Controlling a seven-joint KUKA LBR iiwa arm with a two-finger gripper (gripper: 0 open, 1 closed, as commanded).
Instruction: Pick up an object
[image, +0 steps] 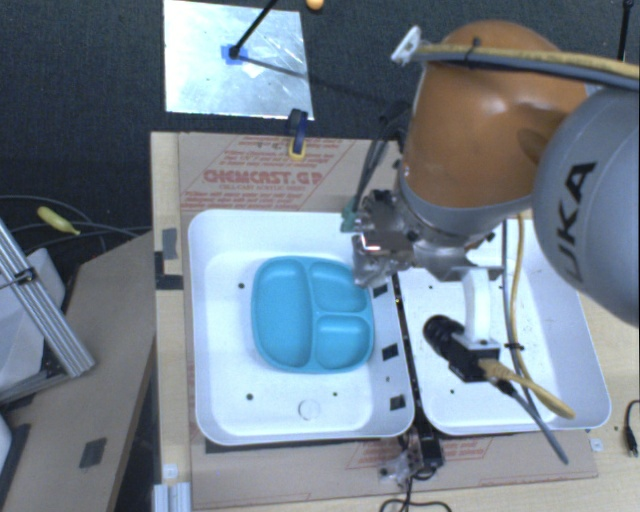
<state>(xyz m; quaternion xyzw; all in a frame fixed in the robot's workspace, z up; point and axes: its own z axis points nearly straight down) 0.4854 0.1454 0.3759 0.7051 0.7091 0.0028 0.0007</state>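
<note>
Left shallow white bin (225, 400) holds a light blue three-compartment plastic plate (310, 315), flat, towards the bin's right side. Grey arm with orange band (480, 130) comes in from the right, jaws down at the plate's upper right rim by the bin divide; spread or pressed together, cannot tell; contact unclear

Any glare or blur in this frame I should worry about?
Camera view: glare on the shiny sheet at top; blue plate in the left bin evenly lit, clear; arm close to the lens looks soft, tool at the plate's right edge too.
</note>
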